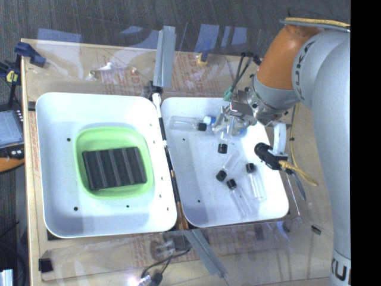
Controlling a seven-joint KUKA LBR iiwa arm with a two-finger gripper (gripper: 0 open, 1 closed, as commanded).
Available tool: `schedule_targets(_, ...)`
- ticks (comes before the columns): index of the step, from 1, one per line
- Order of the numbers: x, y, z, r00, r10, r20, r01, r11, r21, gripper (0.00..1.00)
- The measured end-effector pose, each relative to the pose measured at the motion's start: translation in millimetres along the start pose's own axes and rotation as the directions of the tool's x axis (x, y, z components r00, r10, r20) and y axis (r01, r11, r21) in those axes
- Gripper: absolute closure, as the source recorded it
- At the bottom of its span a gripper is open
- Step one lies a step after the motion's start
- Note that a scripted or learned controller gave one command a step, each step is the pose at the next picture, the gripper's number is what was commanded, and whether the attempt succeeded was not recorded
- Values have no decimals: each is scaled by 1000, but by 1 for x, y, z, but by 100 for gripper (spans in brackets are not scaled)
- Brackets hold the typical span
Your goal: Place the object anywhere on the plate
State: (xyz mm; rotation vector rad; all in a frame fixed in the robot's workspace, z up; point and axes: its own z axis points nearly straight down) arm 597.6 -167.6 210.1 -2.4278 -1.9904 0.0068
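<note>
A green plate (113,137) with a dark ridged insert lies in the left bin (53,124). Several small clear vials with black caps lie scattered in the right bin (196,204). One vial (183,123) with a blue cap rests near that bin's back left. A second vial (256,186) and a third vial (241,200) lie toward the front right. My gripper (231,123) hangs low over the back of the right bin, just right of the blue-capped vial and above a loose black cap (222,148).
The grey arm with its orange band (286,46) reaches in from the right over the right bin's far corner. A black hose fitting (266,155) and yellow cable hang at the bin's right wall. A metal bar (164,55) stands behind the divide between the bins.
</note>
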Motion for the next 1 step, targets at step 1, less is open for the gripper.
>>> schedule_targets(1, 0, 0, 0, 1000, 0, 0, 0, 1000, 0, 0)
